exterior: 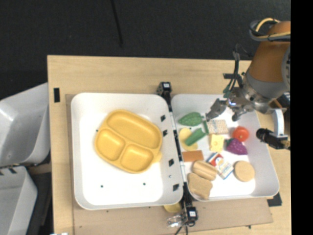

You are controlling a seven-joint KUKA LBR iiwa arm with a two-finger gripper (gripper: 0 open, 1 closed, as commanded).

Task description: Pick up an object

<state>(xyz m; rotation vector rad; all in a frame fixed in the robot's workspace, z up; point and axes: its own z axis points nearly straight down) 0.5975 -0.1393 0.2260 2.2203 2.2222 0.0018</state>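
Camera view looks down on a pale wooden bench carrying 2 white bins side by side. The left bin holds a yellow divided tray with 3 compartments, lying slightly turned near the bin's middle, with bare white floor all around it.

The right bin is crowded with small toy food items. Nearest the shared wall sit a green leaf-shaped piece, a pale yellow round piece and a green stick-shaped piece, the last 2 touching. Below them lies an orange-brown block, then a tan bread roll and a tan bread slice pressed close together at the bin's lower left corner. Toward the middle are a pale cracker-like square, a yellow cheese wedge and a small red, white and blue packet. Further right are a red tomato, a purple grape bunch just below it, and a round tan biscuit.

The grey arm with its orange band reaches in from the right, and the jaws hang over the upper part of the right bin, spread open: 1 finger points down-left toward the leaf and cracker, the other sits above the tomato. Nothing is between them, and whether the tips touch any item cannot be told.
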